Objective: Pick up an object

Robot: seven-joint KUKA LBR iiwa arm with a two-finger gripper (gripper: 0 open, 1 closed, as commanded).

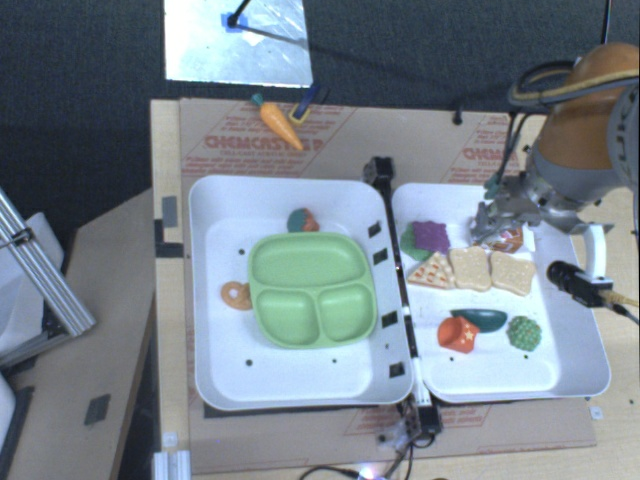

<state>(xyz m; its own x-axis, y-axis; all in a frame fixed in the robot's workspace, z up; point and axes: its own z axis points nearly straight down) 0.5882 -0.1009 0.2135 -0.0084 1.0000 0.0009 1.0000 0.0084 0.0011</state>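
My gripper is low over the back of the right bin. It hangs right above a small reddish-brown item and partly hides it. Two toast slices lie just in front of it. A purple grape bunch and a triangular wedge are to its left. Nearer the front lie a red piece, a dark green piece and a broccoli floret.
The left bin holds a green divided plate, a small pretzel and a round toy. A toy carrot lies on the cardboard behind the bins, near a foil sheet.
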